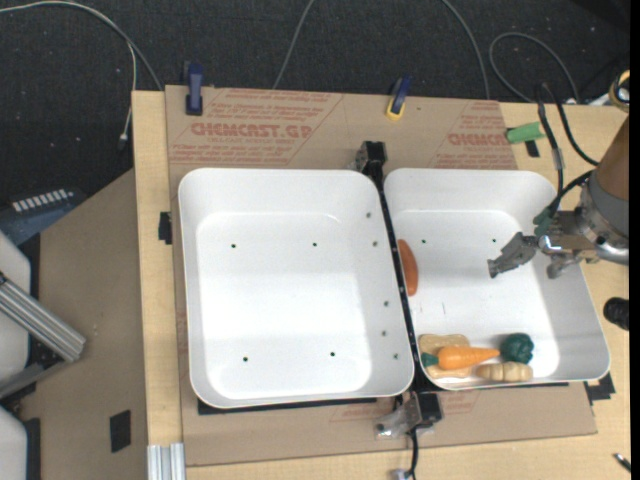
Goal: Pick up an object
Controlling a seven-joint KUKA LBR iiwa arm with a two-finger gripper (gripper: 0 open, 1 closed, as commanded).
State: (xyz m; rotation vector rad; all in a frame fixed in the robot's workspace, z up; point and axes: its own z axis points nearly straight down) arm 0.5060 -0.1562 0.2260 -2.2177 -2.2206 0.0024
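Observation:
My gripper [527,263] hangs over the right part of the right bin [480,193], open, with nothing between its fingers. One dark finger [510,254] points left toward the bin's middle. An orange sausage-shaped piece [408,266] lies against the right bin's left wall, well left of the gripper. Along that bin's front edge lie an orange carrot [466,357], a dark green piece [517,347], a tan piece [438,343] and a pale beige piece [505,371]. All of these sit below and left of the gripper, apart from it.
The left bin [200,288] stands beside the right one on a cardboard sheet [250,123]. Clamps hold the sheet at the back: blue [193,88], yellow [398,98], green [523,134]. Cables trail behind the bench and along the arm [610,183].

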